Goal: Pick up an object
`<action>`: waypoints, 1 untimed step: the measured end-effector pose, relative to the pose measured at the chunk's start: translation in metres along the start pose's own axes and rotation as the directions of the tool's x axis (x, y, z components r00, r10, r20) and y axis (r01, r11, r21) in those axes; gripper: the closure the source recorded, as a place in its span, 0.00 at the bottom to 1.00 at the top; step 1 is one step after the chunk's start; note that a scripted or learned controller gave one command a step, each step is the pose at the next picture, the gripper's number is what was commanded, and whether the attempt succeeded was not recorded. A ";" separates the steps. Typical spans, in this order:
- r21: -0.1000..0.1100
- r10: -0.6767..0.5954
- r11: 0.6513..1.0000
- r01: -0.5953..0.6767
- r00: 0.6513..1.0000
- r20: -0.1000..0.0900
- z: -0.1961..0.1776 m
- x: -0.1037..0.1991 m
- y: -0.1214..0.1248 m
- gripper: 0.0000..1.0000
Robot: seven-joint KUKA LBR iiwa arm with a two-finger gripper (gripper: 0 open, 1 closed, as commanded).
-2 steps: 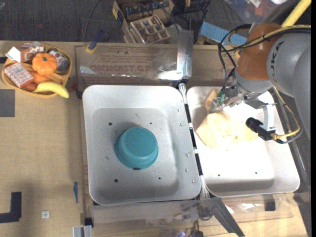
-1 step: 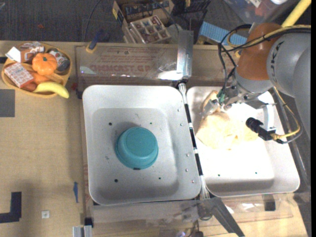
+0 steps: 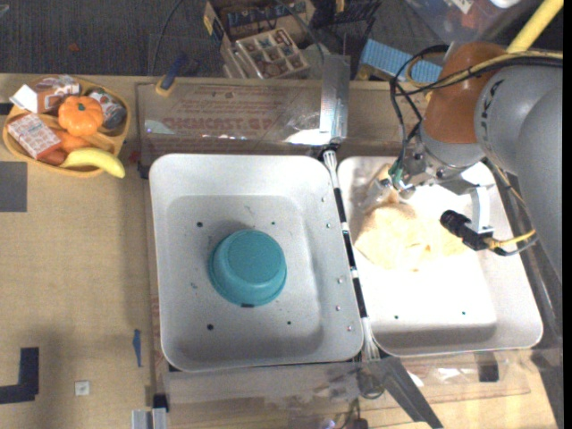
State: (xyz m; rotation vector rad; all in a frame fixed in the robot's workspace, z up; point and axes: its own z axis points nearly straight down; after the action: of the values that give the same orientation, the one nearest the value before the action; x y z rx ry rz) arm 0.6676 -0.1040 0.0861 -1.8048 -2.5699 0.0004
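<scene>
A pale, cream-coloured floppy object [image 3: 393, 235] lies in the right bin [image 3: 465, 320], just under the claw [image 3: 399, 179]; I cannot tell the claw's state. The left bin [image 3: 179, 195] holds a teal bowl [image 3: 248, 266].

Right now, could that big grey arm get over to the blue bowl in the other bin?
Probably yes. The teal bowl sits alone and upside down in the left bin, open from above. The arm is over the right bin; just a low divider lies between.

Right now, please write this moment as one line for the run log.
arm: over right bin | gripper: above pale object | teal bowl: left bin, untouched | pick: not done
</scene>
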 end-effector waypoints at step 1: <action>-0.003 -0.002 1.000 0.002 1.000 0.002 -0.009 0.000 0.002 1.00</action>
State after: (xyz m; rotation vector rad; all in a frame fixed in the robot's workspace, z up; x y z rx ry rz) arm 0.6689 -0.1030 0.0956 -1.8039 -2.5751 -0.0018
